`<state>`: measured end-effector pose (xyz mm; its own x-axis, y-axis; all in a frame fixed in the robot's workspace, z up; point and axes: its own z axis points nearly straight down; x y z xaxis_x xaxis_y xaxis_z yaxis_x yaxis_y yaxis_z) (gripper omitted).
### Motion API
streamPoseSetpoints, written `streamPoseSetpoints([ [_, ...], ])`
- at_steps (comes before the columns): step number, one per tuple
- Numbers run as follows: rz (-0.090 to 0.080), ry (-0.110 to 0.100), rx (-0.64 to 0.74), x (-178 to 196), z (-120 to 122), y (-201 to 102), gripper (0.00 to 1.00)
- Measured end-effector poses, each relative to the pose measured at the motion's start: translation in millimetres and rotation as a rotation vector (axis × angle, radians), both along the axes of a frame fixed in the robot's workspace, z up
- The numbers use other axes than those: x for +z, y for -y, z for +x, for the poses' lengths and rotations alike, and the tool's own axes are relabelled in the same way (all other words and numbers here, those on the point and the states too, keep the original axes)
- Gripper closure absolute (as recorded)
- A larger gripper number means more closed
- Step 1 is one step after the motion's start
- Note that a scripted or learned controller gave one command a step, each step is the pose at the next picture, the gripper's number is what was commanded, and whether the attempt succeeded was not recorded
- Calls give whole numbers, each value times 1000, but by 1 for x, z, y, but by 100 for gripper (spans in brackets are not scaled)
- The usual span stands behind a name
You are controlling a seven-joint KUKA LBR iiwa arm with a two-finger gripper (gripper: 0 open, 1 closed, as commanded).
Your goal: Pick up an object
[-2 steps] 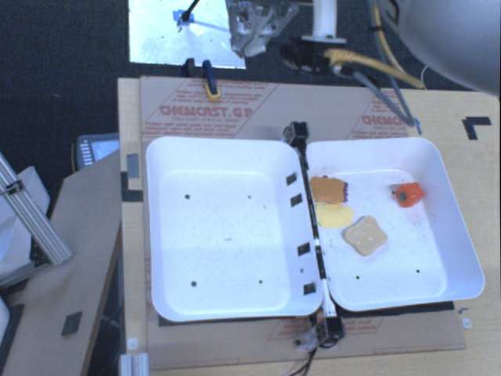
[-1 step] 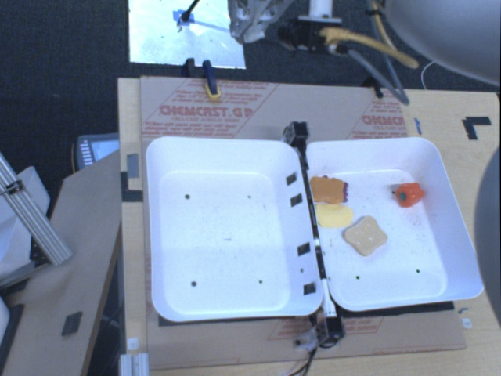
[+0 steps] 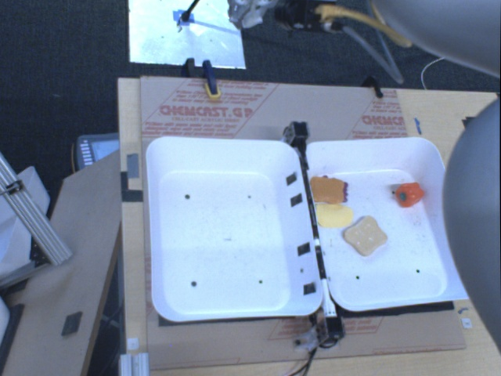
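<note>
two white bins (image 3: pixel 227 151) on cardboard-covered bench (image 3: pixel 329 104), perhaps dark carpet (image 3: pixel 63 45) beyond

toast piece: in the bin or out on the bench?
In. The toast lies flat on the floor of the right bin, inside its rim, just below a yellow piece and clear of the divider between the bins.

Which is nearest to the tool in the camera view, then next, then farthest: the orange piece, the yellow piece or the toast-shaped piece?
1. The orange piece, right bin's upper left, closest to the tool at the view's top.
2. The yellow piece, just below it.
3. The toast-shaped piece, lower and further right.
</note>
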<state>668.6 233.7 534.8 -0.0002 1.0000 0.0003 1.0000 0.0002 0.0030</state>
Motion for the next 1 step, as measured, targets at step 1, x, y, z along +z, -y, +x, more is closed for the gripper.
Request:
streamPoseSetpoints([
  [1, 0, -1, 2, 0, -1, -1, 0],
])
